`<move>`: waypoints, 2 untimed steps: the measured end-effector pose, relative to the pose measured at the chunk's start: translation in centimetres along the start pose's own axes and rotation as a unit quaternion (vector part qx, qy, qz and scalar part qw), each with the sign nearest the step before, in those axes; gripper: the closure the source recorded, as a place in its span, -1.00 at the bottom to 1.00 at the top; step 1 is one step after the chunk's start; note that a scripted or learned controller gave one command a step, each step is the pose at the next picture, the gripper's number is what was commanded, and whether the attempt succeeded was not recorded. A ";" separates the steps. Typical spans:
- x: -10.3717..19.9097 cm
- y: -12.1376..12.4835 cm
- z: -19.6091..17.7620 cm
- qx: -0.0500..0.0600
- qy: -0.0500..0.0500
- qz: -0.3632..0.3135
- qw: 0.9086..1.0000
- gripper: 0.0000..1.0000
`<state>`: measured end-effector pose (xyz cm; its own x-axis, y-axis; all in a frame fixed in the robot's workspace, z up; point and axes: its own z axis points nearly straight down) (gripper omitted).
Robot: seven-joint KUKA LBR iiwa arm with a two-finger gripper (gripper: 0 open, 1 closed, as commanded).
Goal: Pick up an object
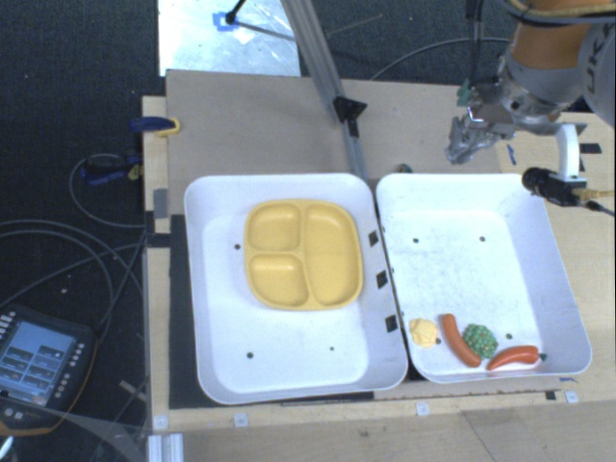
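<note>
Camera view gives me the gripper (469, 146) up over the bare bench top, just beyond the far rim of the right bin (462, 186), nothing between its fingers; from this slant I cannot tell whether they are spread or closed. I see the arm (553, 37), grey with its orange band, coming in from the upper right corner.

All the loose pieces sit crowded in the near corner of the right bin: a pale yellow lumpy piece (423, 331), an orange sausage (459, 340) lying at a slant, a knobbly green broccoli piece (479, 338) against it, and a second, redder sausage (512, 357) almost at the near wall. I have little side room there; the rest of that bin's speckled white floor is open.

Over in the left bin (207, 258) lies a smooth yellow plate (303, 254) with three compartments and rounded corners, well clear of the walls.
</note>
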<state>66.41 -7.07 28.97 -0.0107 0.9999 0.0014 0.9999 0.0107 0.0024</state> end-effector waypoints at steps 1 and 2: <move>4.9 -0.4 2.4 0.001 0.000 0.000 1.000 1.00; 9.8 0.3 4.7 0.001 0.000 0.000 1.000 1.00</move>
<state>66.64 2.78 24.24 -0.0103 0.9999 0.0018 0.9999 0.0103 -0.0005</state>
